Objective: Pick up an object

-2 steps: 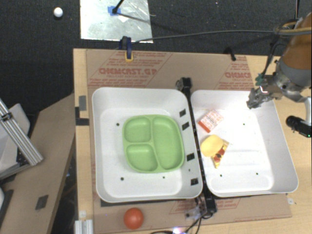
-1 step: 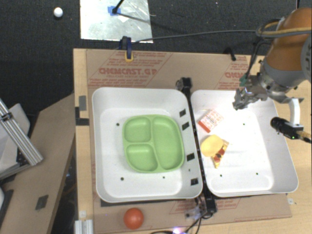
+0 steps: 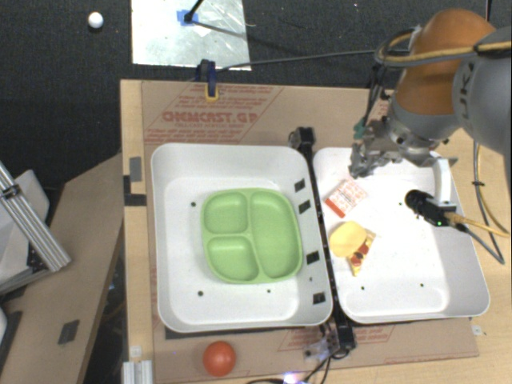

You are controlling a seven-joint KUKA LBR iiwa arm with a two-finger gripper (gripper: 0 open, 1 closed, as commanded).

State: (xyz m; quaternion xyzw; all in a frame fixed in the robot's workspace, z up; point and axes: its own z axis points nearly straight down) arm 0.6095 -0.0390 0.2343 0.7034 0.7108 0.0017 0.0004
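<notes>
your gripper hangs over the right bin's far-left corner; you cannot tell how it is set. nothing is lifted: the red-and-white packet lies just below it, the yellow object nearer you.

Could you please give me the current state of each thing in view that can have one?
Green plastic three-compartment tray: flat in the left white bin, nothing in its compartments.
Red and white paper packet: lying flat in the right white bin, below the gripper.
Yellow rounded toy: resting in the right bin, untouched.
Two-finger gripper: low over the right bin's far end.
Orange ball: on the bench, outside both bins.
</notes>
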